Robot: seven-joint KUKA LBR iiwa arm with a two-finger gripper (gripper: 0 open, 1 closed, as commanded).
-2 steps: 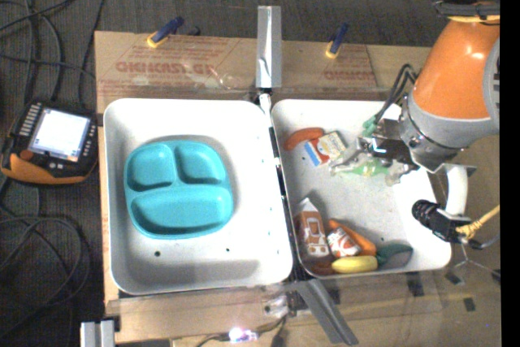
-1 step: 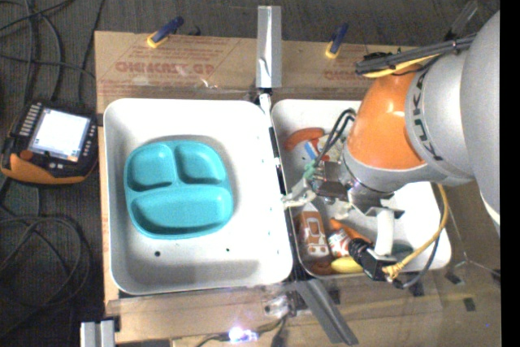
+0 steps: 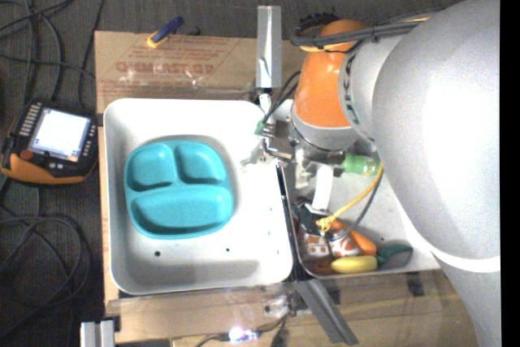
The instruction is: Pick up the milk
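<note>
My gripper (image 3: 313,168) hangs below the orange wrist band over the left part of the right bin (image 3: 302,256), close to the wall between the two bins. Directly beneath it a narrow white oblong piece (image 3: 322,190) points down into the bin. It may be the milk carton, but the arm's bulk hides too much to be sure. The grey arm covers most of the right bin.
The left bin (image 3: 122,256) holds a turquoise divided plate (image 3: 179,188). At the right bin's near end lie a yellow banana (image 3: 354,264), an orange carrot (image 3: 362,242), a small red and white can (image 3: 336,244) and a dark green item (image 3: 396,253). A green bottle (image 3: 362,166) lies beside the wrist.
</note>
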